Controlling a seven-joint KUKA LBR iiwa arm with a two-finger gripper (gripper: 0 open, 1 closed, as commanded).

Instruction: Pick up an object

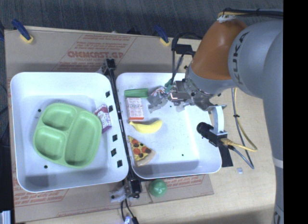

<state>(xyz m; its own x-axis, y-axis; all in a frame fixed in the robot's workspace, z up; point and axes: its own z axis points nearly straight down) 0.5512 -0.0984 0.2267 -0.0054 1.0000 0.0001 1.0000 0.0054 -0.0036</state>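
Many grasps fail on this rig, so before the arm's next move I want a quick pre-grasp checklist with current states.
1. Gripper over the right bin: ok.
2. Nothing visibly between its fingers: cannot tell.
3. Red packet lies near the gripper, uncovered: ok.
4. Banana clear of the packet: cannot tell, they sit very close.
5. Pizza slice away from the gripper's path: ok.
6. Green ball inside a bin: not ok, it sits outside.

- My arm [257,59] has a smooth grey casing bearing dark "KUKA" lettering.
- An orange band [219,49] wraps the casing above my wrist.
- My gripper [161,98] is built from grey metal parts with small green accents.
- A black cylindrical fitting [208,132] projects beside my wrist.
- Black and yellow cables [240,143] loop along my side.
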